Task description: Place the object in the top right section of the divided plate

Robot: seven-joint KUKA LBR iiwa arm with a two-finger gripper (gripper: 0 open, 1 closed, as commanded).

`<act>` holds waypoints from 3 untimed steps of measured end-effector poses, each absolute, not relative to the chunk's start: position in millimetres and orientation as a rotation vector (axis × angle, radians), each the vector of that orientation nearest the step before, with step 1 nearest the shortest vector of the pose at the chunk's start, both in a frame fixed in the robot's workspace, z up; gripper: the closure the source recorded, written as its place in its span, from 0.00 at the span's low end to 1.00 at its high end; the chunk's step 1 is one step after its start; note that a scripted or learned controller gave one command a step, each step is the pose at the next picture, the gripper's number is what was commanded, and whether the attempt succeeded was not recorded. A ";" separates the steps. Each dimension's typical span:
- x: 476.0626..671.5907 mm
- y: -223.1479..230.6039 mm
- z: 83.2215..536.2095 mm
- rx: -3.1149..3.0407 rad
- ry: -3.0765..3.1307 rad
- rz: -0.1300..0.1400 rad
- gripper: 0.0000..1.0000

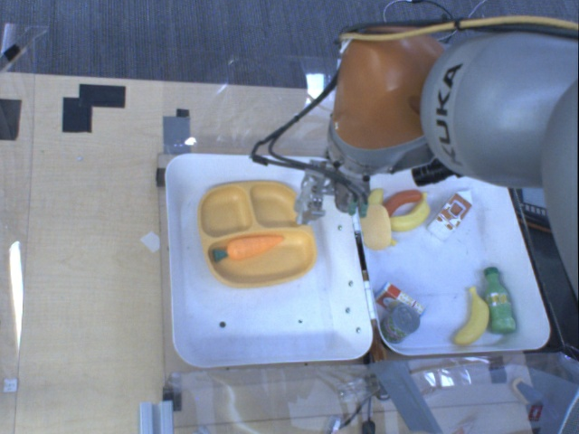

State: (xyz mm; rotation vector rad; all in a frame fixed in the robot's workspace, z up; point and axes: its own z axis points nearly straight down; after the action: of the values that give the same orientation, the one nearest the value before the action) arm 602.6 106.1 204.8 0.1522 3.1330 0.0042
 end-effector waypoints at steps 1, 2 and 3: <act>535.1 82.1 211.5 0.050 3.136 0.003 1.00; 499.6 98.7 243.3 -0.041 3.136 0.003 1.00; 502.6 126.4 340.7 -0.241 3.117 0.006 1.00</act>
State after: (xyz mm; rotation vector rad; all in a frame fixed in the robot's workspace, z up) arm 502.6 126.4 340.7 -0.2409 3.1175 0.0060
